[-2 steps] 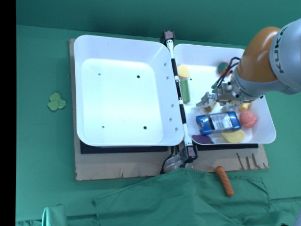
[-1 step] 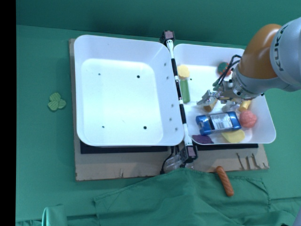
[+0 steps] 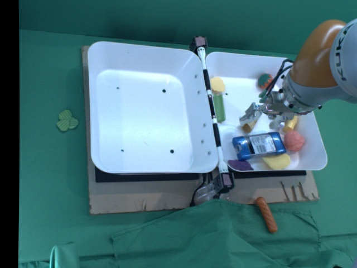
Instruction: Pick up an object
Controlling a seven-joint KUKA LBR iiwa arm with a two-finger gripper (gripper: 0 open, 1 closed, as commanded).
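Just above the blue packet (image 3: 259,144) in the right bin (image 3: 315,155), the gripper (image 3: 250,118) hovers, its finger state impossible to tell.

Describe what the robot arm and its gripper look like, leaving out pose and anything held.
The arm is grey with a broad, rounded orange band above the wrist and dark lettering on the grey shell at the frame's right edge. Black cables loop along the wrist. The gripper is a small metallic silver-grey assembly, boxy and angular, mounted below the wrist.
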